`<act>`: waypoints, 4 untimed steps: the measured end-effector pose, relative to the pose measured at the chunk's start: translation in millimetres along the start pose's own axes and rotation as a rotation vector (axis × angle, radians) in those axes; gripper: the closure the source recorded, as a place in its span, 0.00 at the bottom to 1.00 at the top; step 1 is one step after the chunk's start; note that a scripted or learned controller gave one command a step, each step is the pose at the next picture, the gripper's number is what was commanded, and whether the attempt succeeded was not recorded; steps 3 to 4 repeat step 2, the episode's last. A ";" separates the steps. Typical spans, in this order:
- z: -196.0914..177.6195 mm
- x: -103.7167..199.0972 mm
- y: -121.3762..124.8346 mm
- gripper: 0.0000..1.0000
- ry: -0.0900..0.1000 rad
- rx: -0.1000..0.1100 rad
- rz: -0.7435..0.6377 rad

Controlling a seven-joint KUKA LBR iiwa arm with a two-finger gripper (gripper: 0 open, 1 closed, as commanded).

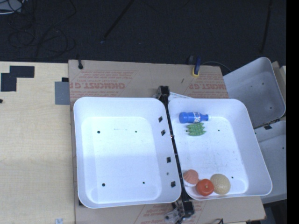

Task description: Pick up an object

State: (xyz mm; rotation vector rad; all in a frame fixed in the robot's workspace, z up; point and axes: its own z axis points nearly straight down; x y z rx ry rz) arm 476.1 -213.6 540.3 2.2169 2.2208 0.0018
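Currently five small objects are sitting in the right bin [245,125], all of them loose on its floor. A blue bottle [192,117] with a white cap is lying on its side near the far wall, cap pointing right. Just in front of it, a small green toy [196,129] with a bumpy, leafy outline is resting, near the bottle but apparently not touching; its exact kind is too small to tell.

Three rounded items are clustering in the near left corner of the same bin. A pale pink, shell-like piece [190,176] is lying closest to the divider. A red-orange, tomato-like ball [204,187] is sitting just beside it against the near wall. A tan, slightly mottled ball [220,183] is pressing against the red one on its right. The two groups are lying well apart, with bare white floor between them.

The left bin [93,113] is showing plain white walls and a few dark dots on its floor. Both bins are resting side by side on a cardboard sheet [112,80] with red print, which is lying on the light wooden bench [32,143]. Black clips [163,93] are joining the bins along their shared edge
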 end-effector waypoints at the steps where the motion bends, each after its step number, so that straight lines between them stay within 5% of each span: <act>1: 24.8 0.5 -0.3 1.00 0.003 0.008 0.002; 4: 44.3 0.7 -0.1 1.00 0.002 0.008 0.002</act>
